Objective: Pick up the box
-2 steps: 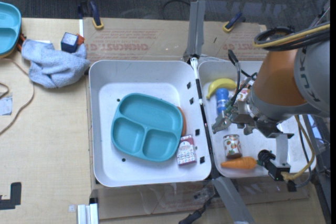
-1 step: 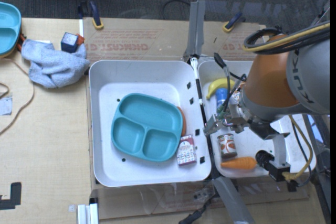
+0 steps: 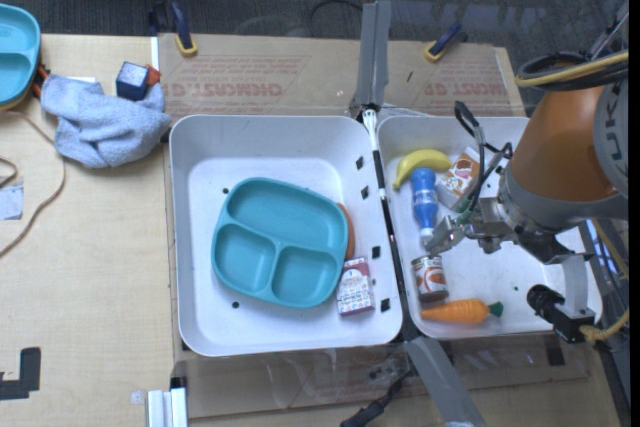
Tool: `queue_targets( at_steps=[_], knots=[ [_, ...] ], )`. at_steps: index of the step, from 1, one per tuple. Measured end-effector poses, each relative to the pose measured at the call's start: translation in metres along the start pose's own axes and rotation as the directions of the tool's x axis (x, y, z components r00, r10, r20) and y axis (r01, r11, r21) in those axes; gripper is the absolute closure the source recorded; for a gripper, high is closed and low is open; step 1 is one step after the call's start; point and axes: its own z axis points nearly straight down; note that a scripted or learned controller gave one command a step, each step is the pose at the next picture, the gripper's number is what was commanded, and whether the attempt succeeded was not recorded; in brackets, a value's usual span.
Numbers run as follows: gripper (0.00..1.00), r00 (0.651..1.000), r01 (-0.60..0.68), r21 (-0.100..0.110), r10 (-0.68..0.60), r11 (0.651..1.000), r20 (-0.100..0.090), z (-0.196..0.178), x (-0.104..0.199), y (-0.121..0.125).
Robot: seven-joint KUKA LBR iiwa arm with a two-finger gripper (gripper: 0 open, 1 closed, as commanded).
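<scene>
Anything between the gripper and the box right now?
Yes. The gripper is over the right bin, while the box lies in the left bin beside the teal tray. The bins' adjoining walls separate them.

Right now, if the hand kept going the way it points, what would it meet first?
Probably the blue bottle, lying just left of the hand in the right bin; depth is unclear from above, so it might pass over it.

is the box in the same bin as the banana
No, the box lies in the left bin beside the teal tray, while the banana is in the right bin.
</scene>
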Motion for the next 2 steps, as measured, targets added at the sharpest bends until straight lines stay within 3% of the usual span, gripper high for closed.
queue_targets(
  at_steps=[1,2],
  knots=[
    [0.00,0.999,0.032,0.001,-0.032,0.999,-0.001,0.085,-0.052,0.037],
    [0.00,1.000,-0.025,0.000,0.025,1.000,-0.002,0.100,-0.043,0.011]
  ],
)
